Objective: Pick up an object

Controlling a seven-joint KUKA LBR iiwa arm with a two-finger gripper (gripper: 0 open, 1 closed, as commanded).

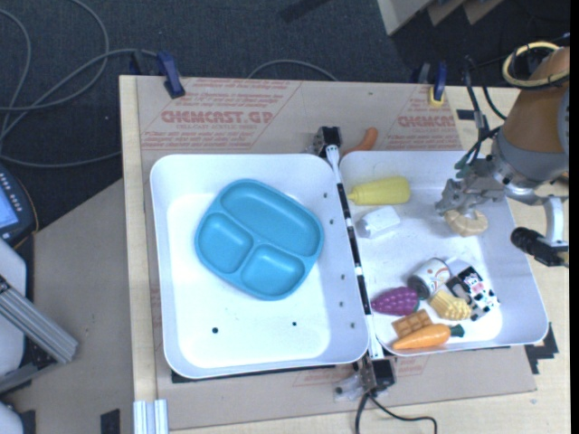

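Note:
My gripper hangs low over the back right of the right bin, directly above a beige, cookie-like piece. Its fingers look close together at the piece's upper edge, but the wrist hides their tips. A yellow corn cob and a small white block lie to the gripper's left. Near the bin's front sit a purple grape bunch, a waffle, a carrot, a yellow pineapple-like piece and a black-and-white toy.
The left bin holds a blue divided plate. An orange object lies on the bench behind the bins. Clamps and cables sit along the bench's back edge.

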